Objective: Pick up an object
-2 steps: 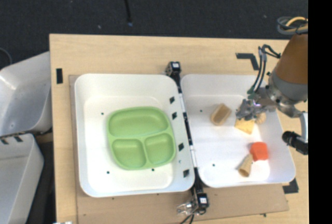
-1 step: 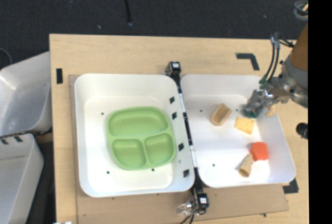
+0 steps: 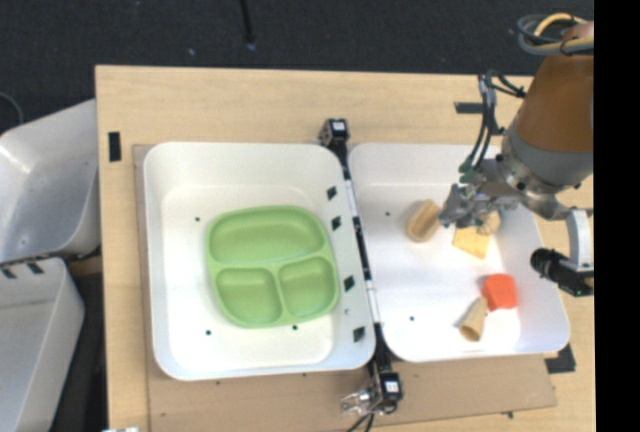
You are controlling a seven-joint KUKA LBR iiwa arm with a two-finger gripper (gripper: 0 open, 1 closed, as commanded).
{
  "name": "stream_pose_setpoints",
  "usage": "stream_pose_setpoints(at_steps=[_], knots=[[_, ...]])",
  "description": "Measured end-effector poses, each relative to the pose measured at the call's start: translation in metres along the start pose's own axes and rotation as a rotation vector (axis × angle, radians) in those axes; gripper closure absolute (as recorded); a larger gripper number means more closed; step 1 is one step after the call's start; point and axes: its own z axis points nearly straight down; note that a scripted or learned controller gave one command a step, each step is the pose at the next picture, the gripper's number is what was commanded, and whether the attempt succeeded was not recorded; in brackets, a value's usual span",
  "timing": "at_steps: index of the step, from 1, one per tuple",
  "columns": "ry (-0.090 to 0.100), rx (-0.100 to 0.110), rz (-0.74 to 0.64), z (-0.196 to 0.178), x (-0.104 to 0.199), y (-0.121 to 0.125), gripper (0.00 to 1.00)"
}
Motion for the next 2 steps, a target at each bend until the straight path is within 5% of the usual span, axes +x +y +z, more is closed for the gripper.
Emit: stream_pose_setpoints(at_steps=[2], knots=[[0.003, 0.0, -0.002, -0.004, 0.096, -0.012, 1.0]])
